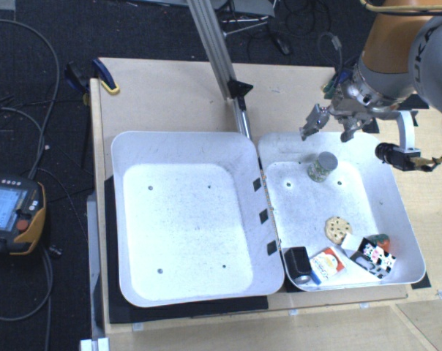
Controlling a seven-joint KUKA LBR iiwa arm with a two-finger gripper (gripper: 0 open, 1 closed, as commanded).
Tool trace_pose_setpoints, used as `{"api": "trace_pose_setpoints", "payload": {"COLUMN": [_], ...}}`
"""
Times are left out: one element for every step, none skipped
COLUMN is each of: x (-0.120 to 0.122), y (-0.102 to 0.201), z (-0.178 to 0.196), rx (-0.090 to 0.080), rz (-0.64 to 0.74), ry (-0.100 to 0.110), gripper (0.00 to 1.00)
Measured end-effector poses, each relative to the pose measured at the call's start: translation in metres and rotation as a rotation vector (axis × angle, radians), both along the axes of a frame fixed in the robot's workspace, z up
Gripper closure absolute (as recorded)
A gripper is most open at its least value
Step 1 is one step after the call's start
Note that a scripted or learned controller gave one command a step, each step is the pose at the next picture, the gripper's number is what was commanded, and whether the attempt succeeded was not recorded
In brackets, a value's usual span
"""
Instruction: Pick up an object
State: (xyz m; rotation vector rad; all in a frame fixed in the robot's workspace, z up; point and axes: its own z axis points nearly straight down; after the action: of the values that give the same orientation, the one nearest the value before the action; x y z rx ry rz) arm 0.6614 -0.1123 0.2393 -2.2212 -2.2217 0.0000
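Camera view: pincer [329, 128] hangs above far rim of right bin [396, 207], fingers spread apart, nothing between them. Nearest candidate: small grey-lidded jar [322, 167], upright, just at 6 o'clock of pincer, apart from other items. Cookie [338, 229], black box [297, 262], red-white packet [328, 263], cow-print toy [375, 255] crowd near edge of bin. Left bin [126, 196] alongside on table [170, 93]. Judgement: jar is cleanest target; centre over lid, descend straight, close across narrow body, avoid tipping it.
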Motion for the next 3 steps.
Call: {"api": "trace_pose_setpoints", "payload": {"x": [-0.009,-0.015,-0.014], "y": [0.000,-0.002,-0.003], "z": [-0.058,-0.099,-0.105], "rx": [0.000,0.000,-0.002], "rz": [0.000,0.000,0.000], "ry": [0.004,-0.004,-0.008], "gripper": [0.00,0.00,0.00]}}
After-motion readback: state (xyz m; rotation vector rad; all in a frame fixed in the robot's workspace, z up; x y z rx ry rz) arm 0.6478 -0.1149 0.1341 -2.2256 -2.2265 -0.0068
